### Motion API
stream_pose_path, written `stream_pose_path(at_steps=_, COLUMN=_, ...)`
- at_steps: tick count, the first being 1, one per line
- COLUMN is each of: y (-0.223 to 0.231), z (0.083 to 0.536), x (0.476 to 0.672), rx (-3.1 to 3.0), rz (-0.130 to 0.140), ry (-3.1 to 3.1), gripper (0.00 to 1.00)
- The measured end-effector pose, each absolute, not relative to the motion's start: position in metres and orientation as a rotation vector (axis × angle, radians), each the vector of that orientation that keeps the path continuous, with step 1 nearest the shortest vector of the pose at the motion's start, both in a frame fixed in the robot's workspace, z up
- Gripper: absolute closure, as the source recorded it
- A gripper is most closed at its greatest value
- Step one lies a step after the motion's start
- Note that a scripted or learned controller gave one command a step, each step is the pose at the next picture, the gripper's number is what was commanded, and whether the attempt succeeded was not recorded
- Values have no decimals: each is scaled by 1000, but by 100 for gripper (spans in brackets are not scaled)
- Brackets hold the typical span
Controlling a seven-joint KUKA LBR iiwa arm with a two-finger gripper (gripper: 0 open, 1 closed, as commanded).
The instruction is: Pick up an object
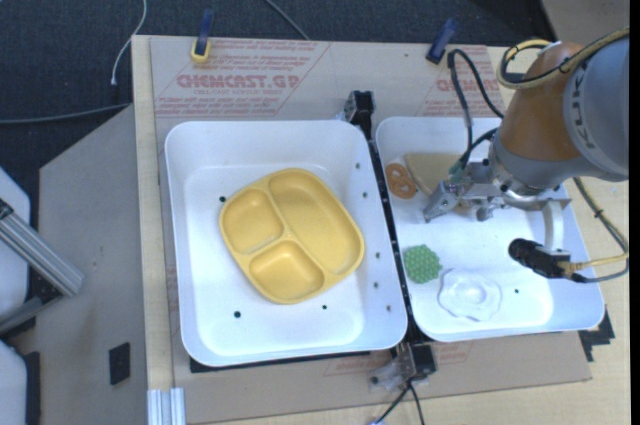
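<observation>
Left bin: a shallow white plastic bin held a yellow three-compartment plastic tray.
Right bin: a second shallow white bin held a brown pretzel-shaped piece, a green bumpy ball, a flat clear-white plastic piece and a tan flat sheet.
My hand: my hand hung low over the right bin, near the pretzel piece; its spread I could not tell.
Surface: brown printed cardboard surface lay under both bins.
</observation>
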State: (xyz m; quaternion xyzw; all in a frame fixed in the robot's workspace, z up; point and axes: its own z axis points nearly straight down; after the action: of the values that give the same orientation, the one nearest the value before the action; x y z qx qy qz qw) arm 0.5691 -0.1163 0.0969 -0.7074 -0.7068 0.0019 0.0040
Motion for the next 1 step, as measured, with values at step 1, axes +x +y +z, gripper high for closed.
stream_pose_path(at_steps=1, y=-116, z=84, x=569, rx=-2218, rz=2, ry=-2218, gripper=0)
